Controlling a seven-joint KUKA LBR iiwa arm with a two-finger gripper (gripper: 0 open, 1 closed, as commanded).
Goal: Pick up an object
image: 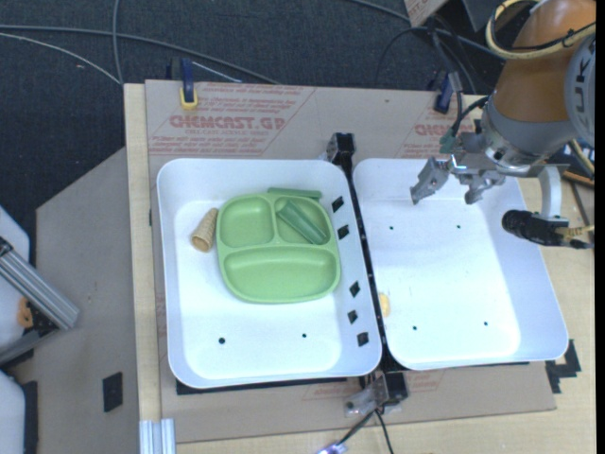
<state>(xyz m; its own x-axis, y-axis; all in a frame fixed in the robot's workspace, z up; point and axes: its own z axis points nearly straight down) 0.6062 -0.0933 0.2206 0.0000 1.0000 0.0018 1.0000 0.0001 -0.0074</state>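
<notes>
Left bin (189, 348) front edge bare; hand (451, 183) open over right bin (529, 339) far edge, gripping nothing; green divided plate (279, 249) flat.

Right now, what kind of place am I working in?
Likely a robotics lab test bench: two white bins on a protective board, loose cables on carpet, and toy items like a green divided plate.

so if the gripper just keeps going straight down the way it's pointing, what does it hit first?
Most likely the bare floor of the right bin. The gripper hangs over that bin's upper part, fingers apart, with nothing under it. The plate lies in the left bin, off its line. Depth is hard to judge from this slanted view.
</notes>
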